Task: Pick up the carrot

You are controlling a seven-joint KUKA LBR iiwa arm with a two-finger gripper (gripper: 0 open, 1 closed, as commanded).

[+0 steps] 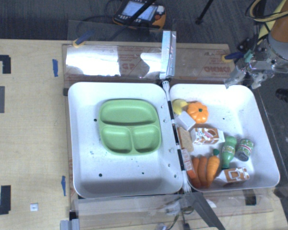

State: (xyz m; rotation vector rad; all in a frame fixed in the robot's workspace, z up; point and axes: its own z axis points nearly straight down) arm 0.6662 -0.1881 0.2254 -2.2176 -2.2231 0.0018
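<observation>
Showing two white bins (81,99), green sectioned tray (130,126) in the left | gripper (247,75) above right bin's far right corner, claw state not discernible | carrot (207,169): orange, stubby, near front edge, lying roughly front-to-back, green-topped end farther away

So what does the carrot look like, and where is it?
The carrot is orange, smooth and plastic-looking, like toy food, with a small green top. It lies in the right bin near the front edge, green end pointing away from the camera. Another orange piece presses against its left side, and a green bottle touches its upper right.
</observation>
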